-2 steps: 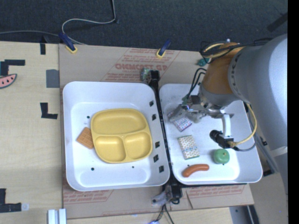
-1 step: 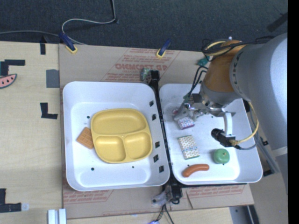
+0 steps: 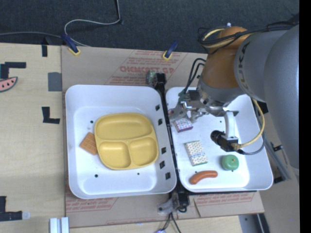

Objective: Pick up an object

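A pale wooden bench [image 3: 29,144] lies under a sheet of brown cardboard [image 3: 112,69], with dark cloth along the far edge and thin cables trailing over it. Two shallow white bins sit side by side on the cardboard.

The left bin [image 3: 77,178] holds a yellow divided plate [image 3: 127,140] with three sections. A small tan waffle-like square [image 3: 89,143] lies just beside the plate's left edge, touching it.

The right bin [image 3: 257,176] holds several small things. A little card with purple print [image 3: 183,125] lies near the far left corner. Nearer the middle is a small patterned box [image 3: 196,152]. A green apple [image 3: 230,162] sits to the right of the box, and an orange-red sausage [image 3: 203,177] lies near the front rim, apart from both.

My grey arm with its orange band [image 3: 221,64] reaches in from the right over the far part of the right bin. My pincer [image 3: 190,108] hangs just above the purple card. I cannot tell how my pincer stands, and I see nothing clearly held in it.
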Controlling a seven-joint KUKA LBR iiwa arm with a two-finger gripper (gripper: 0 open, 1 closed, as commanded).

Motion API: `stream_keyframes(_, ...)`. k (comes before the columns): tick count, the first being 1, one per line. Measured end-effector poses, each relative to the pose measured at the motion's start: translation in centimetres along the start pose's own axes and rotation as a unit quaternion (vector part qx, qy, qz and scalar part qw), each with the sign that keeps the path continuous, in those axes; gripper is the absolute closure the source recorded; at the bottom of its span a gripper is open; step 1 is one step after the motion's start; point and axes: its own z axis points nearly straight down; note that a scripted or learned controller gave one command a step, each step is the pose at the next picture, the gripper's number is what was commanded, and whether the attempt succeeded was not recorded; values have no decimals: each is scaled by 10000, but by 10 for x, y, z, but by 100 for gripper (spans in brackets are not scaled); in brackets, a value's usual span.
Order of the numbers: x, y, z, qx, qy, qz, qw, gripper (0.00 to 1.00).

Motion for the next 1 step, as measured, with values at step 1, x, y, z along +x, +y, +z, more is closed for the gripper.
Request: stream_keyframes(1, 45, -49, -56, 5, -2, 2, 10000, 100)
